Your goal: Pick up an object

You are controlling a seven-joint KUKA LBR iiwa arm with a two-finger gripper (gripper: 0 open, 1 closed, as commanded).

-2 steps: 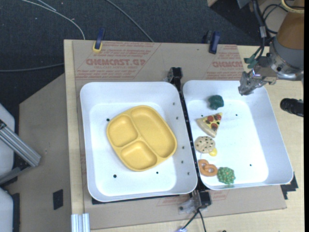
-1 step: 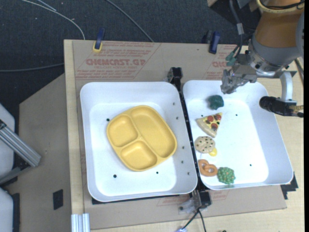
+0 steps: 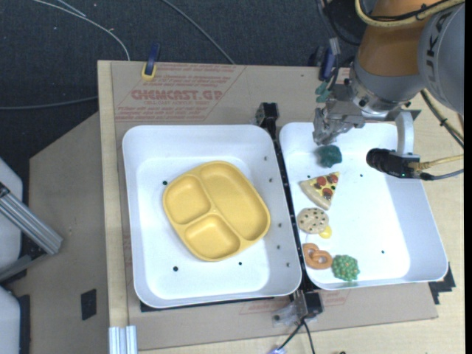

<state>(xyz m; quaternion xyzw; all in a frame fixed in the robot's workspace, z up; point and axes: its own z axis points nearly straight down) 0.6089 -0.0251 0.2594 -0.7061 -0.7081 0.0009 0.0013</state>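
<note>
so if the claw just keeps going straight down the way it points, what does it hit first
Most likely the small teal object, which lies right under the claw at the back of the right bin. Depth is hard to judge from this slanted view, so it could narrowly miss.

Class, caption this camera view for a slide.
Gripper above a teal object in the right bin; yellow tray left.

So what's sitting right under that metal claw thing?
Directly below the end effector lies a small teal object on the floor of the right bin. The end effector covers its upper edge, so whether they touch cannot be told.
</note>
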